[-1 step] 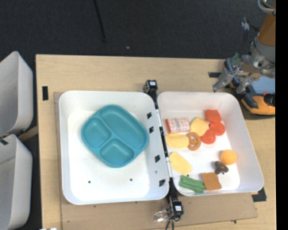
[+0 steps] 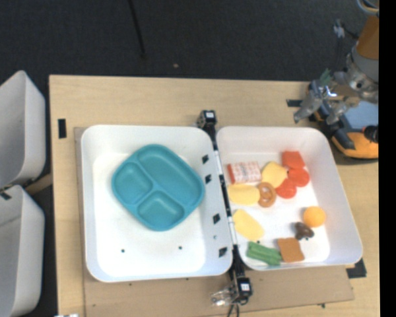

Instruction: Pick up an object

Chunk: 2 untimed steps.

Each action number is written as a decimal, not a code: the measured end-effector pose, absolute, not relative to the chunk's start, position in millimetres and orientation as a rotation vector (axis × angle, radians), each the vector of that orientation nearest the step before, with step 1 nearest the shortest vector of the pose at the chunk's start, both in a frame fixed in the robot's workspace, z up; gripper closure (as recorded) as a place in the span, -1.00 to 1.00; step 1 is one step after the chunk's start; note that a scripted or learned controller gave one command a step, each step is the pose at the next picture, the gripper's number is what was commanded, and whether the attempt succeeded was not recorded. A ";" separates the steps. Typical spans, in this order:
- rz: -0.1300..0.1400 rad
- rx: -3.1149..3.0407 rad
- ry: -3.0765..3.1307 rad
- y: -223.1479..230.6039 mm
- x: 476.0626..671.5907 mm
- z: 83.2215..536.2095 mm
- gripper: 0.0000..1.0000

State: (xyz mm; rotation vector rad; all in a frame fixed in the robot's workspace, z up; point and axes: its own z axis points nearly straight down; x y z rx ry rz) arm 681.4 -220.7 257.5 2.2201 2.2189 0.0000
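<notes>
Toy food pieces (image 2: 272, 193) are crowding the right bin (image 2: 340, 197) (centre to lower edge), leaving bare floor along its top edge. Upper right, the gripper (image 2: 317, 101) is hovering outside that bin; I cannot tell its opening.

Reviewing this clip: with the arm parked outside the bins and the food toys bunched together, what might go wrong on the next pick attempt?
1. The pretzel overlaps the yellow pieces, so a grasp there may nudge or lift neighbours.
2. The green piece lies close against the right bin wall near the divider, leaving little room.
3. The pincer sits beyond the bin's far rim and could clip it coming in.
</notes>
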 end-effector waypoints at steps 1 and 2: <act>-0.004 2.217 2.226 -216.7 688.0 199.0 -1.00; -0.004 2.215 2.228 -215.1 688.8 136.9 -1.00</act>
